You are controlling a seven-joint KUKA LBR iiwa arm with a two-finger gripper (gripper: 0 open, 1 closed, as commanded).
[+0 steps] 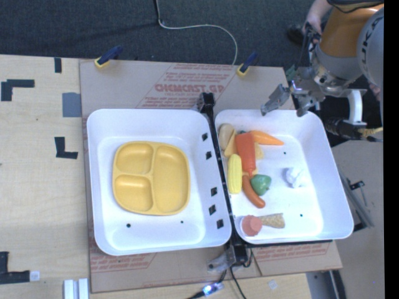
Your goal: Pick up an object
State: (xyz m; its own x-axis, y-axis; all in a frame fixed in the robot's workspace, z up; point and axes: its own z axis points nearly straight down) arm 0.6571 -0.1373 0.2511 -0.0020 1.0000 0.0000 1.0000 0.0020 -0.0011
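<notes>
Nearest the camera, at the front of the right bin [333,185], lie a pink round slice [251,225] and an ice-cream cone [273,220]. Further in sit a yellow corn cob [235,173], a long red-orange piece [245,152], a green piece [261,182] touching an orange sausage-like piece [253,195], and a small white object [293,177] apart to the right. An orange carrot [267,138] lies toward the bin's back. The left bin [100,167] holds a yellow divided plate [151,177]. Beyond the right bin's far rim hangs the hand [287,101], its fingers spread apart, gripping nothing; the toy foods lie below it in the picture, well apart from it.
</notes>
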